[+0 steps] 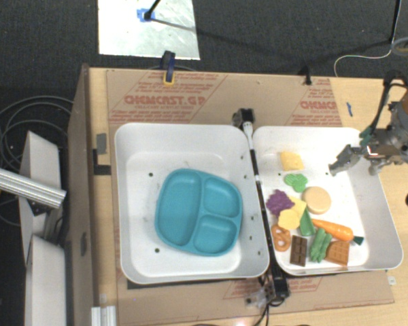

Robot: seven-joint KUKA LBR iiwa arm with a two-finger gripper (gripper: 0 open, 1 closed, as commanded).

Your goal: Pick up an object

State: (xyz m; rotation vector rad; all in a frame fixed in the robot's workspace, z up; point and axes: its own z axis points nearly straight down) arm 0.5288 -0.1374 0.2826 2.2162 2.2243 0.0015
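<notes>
From the camera above the table, the hand sits over the far right part of the right bin, reaching in from the right edge. One dark finger pokes out toward the left, but whether it is clenched or released I cannot tell at this size; nothing shows caught in it.

The things to pick from lie together in the left and near part of that bin, so all of them are to the left of the hand and nearer to the viewer. Closest to it are the round tan disc and the yellow lump; the yellow lump is about level with the hand and to its left, with bare white floor between. Nearer still lies the carrot, its long axis running left to right with the tip pointing left, touching the green pieces beside it. A purple grape bunch, a pretzel and a brown chocolate bar crowd against the bin's left wall.

My guess is the disc or the yellow lump is the easier target, each standing freer than the packed near cluster.

The left bin holds a blue divided plate. Both bins rest on a cardboard sheet on the table, with dark carpet beyond and cables trailing at the left.
</notes>
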